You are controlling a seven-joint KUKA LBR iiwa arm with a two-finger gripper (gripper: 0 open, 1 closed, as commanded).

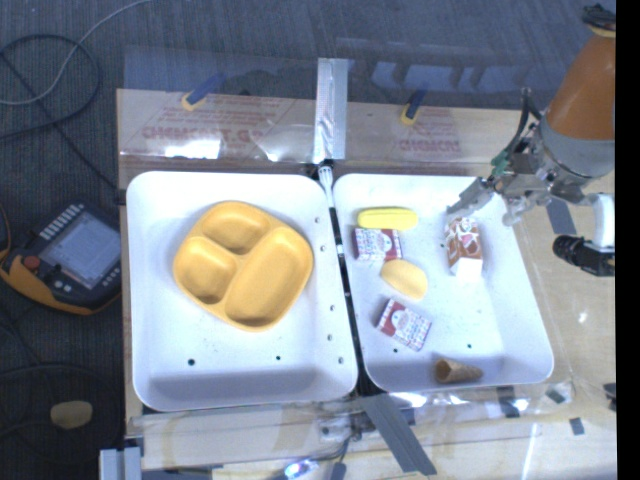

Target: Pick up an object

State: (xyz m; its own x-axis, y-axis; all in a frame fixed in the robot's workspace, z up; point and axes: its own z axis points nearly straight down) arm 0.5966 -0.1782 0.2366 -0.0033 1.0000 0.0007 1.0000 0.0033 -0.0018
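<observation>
Sharing the right bin (520,308) are a yellow bar (387,218), two red-white packets (376,243) (403,324), a pale yellow lump (404,279) and a brown cone (457,372); the left bin (160,368) is holding a yellow divided tray (243,263). Standing near the right bin's far right corner is a red-white-brown carton (463,246). The gripper (495,198) is hovering just beside and above it, fingers spread apart, gripping nothing.

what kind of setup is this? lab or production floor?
Most likely a robotics lab bench for grasping trials: two white bins with toy food such as a yellow divided plate, taped-down sheeting, loose cables on carpet, and a teach pendant on the floor.
</observation>
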